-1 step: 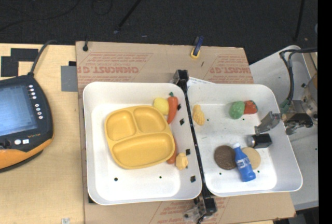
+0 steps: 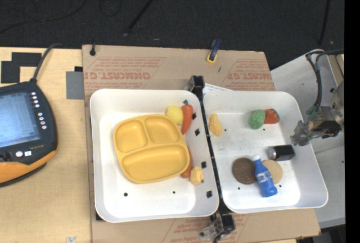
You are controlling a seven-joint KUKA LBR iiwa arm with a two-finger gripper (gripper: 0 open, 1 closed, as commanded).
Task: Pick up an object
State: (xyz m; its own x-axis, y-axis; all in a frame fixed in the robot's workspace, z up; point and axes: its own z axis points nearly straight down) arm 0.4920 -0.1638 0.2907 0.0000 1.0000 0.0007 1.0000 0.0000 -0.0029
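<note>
The left bin (image 2: 107, 191) holds a yellow divided plate (image 2: 151, 147). A yellow lemon-like toy (image 2: 174, 115) and an orange carrot (image 2: 187, 118) lie at the plate's upper right, and a small yellow piece (image 2: 196, 176) lies at its lower right. In the right bin (image 2: 304, 191) are a yellow corn-like piece (image 2: 215, 124), a green lump (image 2: 257, 118) touching a red one (image 2: 271, 116), a brown disc (image 2: 244, 170), a blue bottle (image 2: 264, 178) lying across a tan disc (image 2: 275, 171), and a small black block (image 2: 281, 152).
A metal fitting with cables (image 2: 315, 126) stands at the right bin's right rim. A black divider bar (image 2: 203, 140) runs between the bins. A tablet-like pendant (image 2: 22, 129) lies on the bench at the far left. A blue-and-yellow clamp (image 2: 213, 52) sits at the cardboard's back edge.
</note>
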